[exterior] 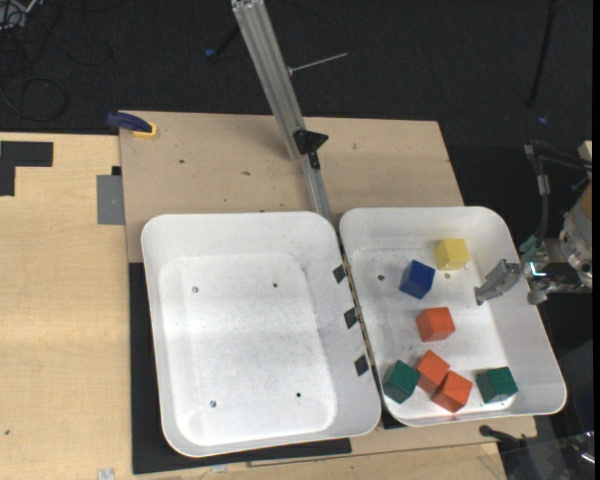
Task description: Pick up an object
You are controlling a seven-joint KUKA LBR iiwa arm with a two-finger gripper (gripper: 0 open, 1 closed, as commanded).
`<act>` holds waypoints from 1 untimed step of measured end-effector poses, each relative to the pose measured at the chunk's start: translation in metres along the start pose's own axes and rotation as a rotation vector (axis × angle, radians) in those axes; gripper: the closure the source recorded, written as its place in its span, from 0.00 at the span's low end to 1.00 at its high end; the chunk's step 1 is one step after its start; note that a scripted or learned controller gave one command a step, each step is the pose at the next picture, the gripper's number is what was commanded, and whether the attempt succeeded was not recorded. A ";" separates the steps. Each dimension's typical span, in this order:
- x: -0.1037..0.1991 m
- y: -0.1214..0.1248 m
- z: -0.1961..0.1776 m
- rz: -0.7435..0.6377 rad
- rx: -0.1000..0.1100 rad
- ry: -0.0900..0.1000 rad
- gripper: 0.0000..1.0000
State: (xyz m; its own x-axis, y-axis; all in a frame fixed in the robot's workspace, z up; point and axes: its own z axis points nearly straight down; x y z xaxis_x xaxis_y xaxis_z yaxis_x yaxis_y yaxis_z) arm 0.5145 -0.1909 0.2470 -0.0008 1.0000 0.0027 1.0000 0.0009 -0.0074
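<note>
- The gripper (498, 280) hangs over the right-hand part of the right bin (525, 393); I can't tell from here how the jaws stand, and nothing shows between them.
- Nearest to it are the yellow cube (452, 253) and the blue cube (416, 279), both to its left, close to each other but apart, with bare floor around them.
- The lone red cube (435, 323) sits a little further toward the front of the bin, also free on all sides.
- At the front wall the blocks crowd: a green cube (401, 380), two red-orange cubes (442, 379) touching each other, and another green cube (496, 384) off to their right.
- To my eye the sensible pick is the yellow or the lone red cube, since the jaws could straddle either without nudging a neighbour.
- Coming straight down, squared to two flat faces, would matter; a diagonal approach would likely twist the cube out.
- I'd steer clear of the front cluster and the bin wall.
- The left bin (170, 243) sits alongside, just beside the right one.
</note>
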 end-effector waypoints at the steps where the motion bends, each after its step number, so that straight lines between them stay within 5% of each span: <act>1: -0.001 0.001 -0.002 0.002 -0.005 -0.001 0.00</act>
State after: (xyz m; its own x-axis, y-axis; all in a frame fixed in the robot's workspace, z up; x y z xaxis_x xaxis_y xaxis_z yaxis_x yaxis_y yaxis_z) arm 0.5152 -0.1915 0.2491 0.0014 1.0000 0.0014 1.0000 -0.0014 -0.0026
